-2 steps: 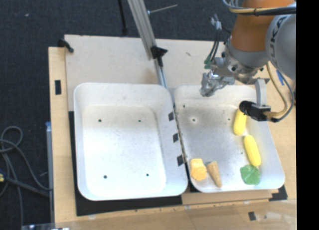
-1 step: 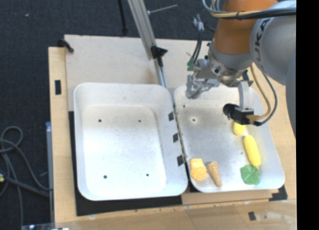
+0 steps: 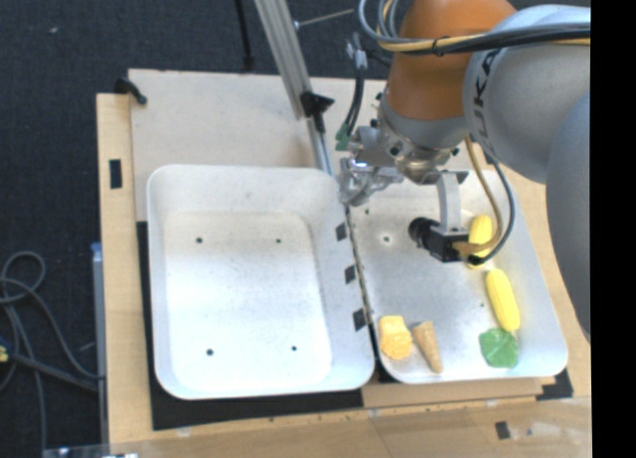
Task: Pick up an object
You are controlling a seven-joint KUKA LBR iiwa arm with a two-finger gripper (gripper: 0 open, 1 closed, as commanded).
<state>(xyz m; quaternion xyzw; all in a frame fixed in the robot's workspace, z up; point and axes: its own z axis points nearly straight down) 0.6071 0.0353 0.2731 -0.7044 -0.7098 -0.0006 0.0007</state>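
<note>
Yellow block (image 3: 396, 337), cone (image 3: 427, 345) unobstructed; claw (image 3: 355, 191) indistinct.

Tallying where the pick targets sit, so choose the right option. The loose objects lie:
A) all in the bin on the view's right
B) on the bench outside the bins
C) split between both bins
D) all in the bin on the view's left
A: the yellow chunk, tan cone, green piece and long yellow piece all lie inside the right-hand bin, toward its near and far-right edges.
</note>
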